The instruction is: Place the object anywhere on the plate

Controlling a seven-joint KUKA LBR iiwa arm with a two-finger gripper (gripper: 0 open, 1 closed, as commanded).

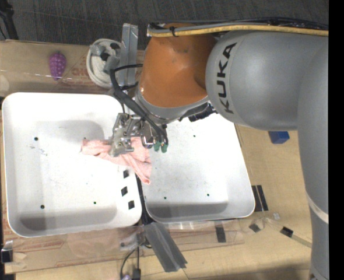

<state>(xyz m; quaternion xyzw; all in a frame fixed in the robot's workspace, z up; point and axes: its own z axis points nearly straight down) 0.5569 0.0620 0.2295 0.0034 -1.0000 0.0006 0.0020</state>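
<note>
Pincer over crumpled pink cloth.
Cloth drapes across the left white bin's right rim; whether the pincer grips it, I cannot tell.

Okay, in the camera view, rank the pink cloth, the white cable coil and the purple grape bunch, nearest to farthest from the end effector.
1. Pink cloth, right under the end effector.
2. White cable coil, above the left bin.
3. Purple grape bunch, far upper left.

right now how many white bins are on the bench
2. The left bin holds most of a pink cloth, which drapes over its right wall. The right bin sits beside it, partly under the arm, whose claw hangs above the cloth.
</note>
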